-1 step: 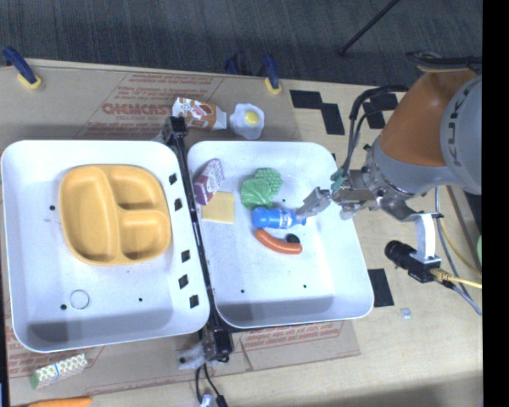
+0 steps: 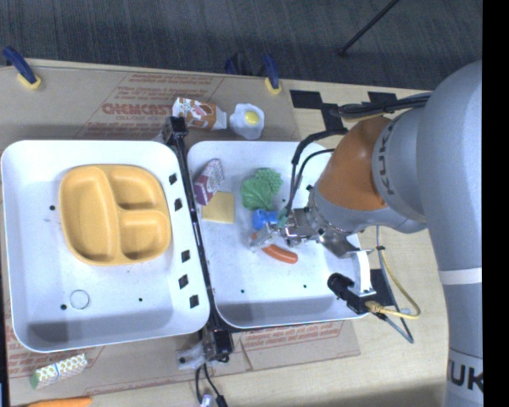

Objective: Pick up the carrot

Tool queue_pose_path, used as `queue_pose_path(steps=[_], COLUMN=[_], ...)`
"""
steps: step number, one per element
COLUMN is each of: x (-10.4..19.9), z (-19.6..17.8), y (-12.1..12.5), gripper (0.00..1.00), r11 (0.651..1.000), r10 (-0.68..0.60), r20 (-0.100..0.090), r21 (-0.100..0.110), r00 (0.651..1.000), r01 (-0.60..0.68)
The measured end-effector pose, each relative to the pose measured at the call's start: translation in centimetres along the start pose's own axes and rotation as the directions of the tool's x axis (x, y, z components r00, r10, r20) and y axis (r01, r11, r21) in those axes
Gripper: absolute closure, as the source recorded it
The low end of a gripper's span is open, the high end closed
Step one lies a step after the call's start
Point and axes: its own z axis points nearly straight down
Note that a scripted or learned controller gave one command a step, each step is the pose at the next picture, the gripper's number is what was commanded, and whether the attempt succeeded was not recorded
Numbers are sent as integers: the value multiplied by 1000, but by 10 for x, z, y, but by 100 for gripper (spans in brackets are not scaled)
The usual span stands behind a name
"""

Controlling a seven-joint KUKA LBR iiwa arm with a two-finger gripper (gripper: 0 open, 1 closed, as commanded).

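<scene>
From the overhead camera view, the grey arm [image 2: 424, 159] with its orange band is reaching in from the right over the right bin [image 2: 237, 308]. Its gripper [image 2: 295, 231] is sitting low near the middle of that bin, and how far it is parted cannot be told, since the wrist and cabling are crowding that spot.

The carrot [image 2: 280, 253], a short orange-red piece, is lying flat on the bin floor just below and slightly left of the gripper tip, very near it, with nothing clearly closing around it. A small blue object [image 2: 264, 220] is lying just beside the gripper on its left. A green leafy piece [image 2: 261, 186] is sitting above that, and a yellow wedge [image 2: 220, 208] and a dark purple item [image 2: 208, 181] are lying nearer the bin's left wall.

In the left bin [image 2: 25, 253], a yellow divided tray [image 2: 114, 213] is resting, well apart from the arm.
</scene>
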Motion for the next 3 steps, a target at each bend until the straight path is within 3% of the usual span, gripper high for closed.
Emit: queue_pose_path(steps=[1, 2, 3], x=[0, 17, 19], z=[-10, -115, -172], y=[0, -41, -54], gripper=[100, 100, 100], r11=[1000, 997, 983], r10=[-4, -73, 185], r20=[0, 1, 1], r21=[2, -3, -4], r00=[1000, 997, 983], r01=[4, 73, -185])
